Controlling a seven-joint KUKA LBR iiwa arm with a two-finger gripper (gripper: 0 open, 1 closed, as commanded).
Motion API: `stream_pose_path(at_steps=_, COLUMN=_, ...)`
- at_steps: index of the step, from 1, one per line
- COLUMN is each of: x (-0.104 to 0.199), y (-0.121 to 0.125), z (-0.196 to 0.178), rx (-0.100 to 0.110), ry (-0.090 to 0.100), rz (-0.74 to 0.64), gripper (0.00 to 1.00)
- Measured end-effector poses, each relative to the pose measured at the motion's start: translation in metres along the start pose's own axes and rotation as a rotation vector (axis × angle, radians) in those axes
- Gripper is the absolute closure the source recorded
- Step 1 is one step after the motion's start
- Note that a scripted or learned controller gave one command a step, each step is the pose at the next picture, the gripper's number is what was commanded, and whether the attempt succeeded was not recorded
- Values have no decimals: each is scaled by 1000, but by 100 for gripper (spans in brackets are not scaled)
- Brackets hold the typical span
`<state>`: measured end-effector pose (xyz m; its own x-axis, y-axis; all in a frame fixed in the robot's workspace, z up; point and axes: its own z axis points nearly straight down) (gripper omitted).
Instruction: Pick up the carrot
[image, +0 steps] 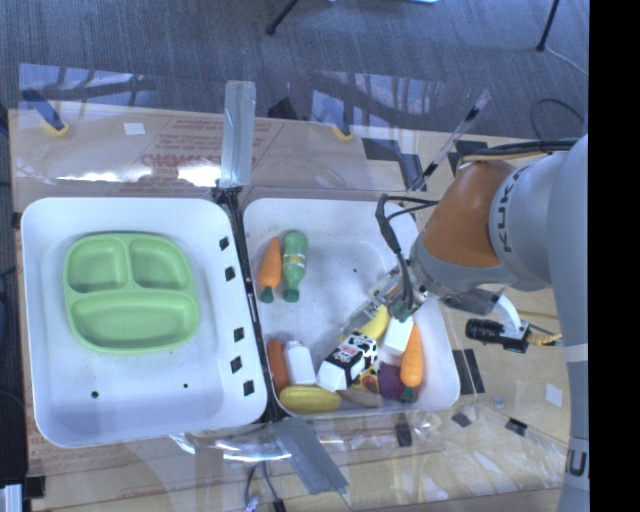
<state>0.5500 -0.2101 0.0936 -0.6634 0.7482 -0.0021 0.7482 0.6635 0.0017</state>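
- Camera view looks down on two white bins side by side: the left bin (60, 400) carries a green divided plate (130, 292), and the right bin (330, 215) carries the loose toy food.
- Two orange, carrot-like pieces lie in the right bin. One carrot (270, 268) rests at about ten o'clock in that bin, just beside a green bottle (293, 265) and close to the wall shared with the left bin. The other, a second carrot (412, 360), lies at about four o'clock, at the edge of a crowded pile.
- That pile runs along the bin's six o'clock side: a yellow banana (310, 399), a black-and-white carton (350, 355), a small white bottle (299, 360) and a purple piece (390, 383).
- The arm (480, 225) enters from three o'clock, and the gripper (395, 300) sits low over the bin, just above the four o'clock pile and near the second carrot's upper end.
- I cannot tell how the gripper is set; its tip is lost against the clutter.
- Nothing is visibly clamped, and both carrots lie on the bin floor, so the pick looks not yet done.
- By my reading, what is left is the closing, the grasp and the lift clear of the neighbouring pieces.
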Motion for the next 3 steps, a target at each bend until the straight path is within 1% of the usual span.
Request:
stream_pose_path(at_steps=1, x=40, y=-41, z=-2, rx=-6, ry=-6, rz=-107, gripper=0)
stream_pose_path(at_steps=2, x=40, y=-39, z=-12, rx=-7, ry=-6, rz=-115, gripper=100)
stream_pose_path(at_steps=3, x=40, y=-39, z=-11, rx=-7, ry=-6, rz=-115, gripper=0)
